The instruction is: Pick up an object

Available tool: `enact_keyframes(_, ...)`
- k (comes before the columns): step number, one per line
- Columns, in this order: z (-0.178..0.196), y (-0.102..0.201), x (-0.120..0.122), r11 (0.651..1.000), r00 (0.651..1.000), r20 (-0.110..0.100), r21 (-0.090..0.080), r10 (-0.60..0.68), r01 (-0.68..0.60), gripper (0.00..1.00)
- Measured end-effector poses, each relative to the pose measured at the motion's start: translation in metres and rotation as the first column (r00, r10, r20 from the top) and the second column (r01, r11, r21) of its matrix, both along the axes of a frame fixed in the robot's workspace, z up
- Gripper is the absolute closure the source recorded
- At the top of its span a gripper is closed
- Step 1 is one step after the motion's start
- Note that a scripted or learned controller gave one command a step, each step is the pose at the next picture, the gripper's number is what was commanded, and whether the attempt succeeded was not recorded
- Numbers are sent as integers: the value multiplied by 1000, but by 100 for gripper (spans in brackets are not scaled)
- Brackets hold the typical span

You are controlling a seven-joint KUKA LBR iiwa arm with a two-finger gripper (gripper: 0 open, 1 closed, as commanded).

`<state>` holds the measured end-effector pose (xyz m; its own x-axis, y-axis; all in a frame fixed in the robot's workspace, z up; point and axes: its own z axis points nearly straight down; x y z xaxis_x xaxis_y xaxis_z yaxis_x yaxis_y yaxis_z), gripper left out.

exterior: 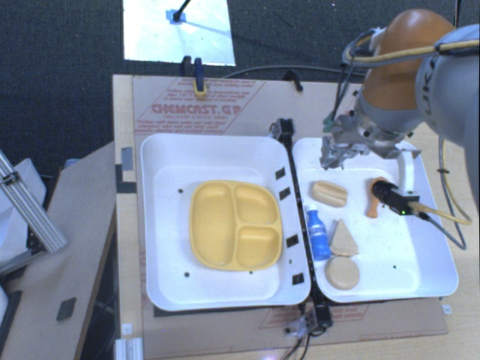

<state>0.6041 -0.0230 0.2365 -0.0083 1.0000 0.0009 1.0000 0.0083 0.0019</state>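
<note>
The right bin (427,276) holds a tan bread roll (329,193), a blue bottle (317,233) lying along its left wall, a tan wedge (343,239), a round tan cookie (343,273) and an orange piece (373,199) by a black fitting. My gripper (331,158) hangs over the back left part of this bin, just behind the bread roll. Nothing shows between its fingers.
The left bin (161,276) bears a yellow divided plate (234,224). A black divider with clips (294,208) runs between the bins. Cables and a black connector (396,199) lie over the right bin's right side. A blue and yellow clamp (199,77) stands behind the bins.
</note>
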Motion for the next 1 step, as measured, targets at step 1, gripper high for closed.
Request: enact_keyframes(1,7,54,3,1000,1000,0,0,-1,1,100)
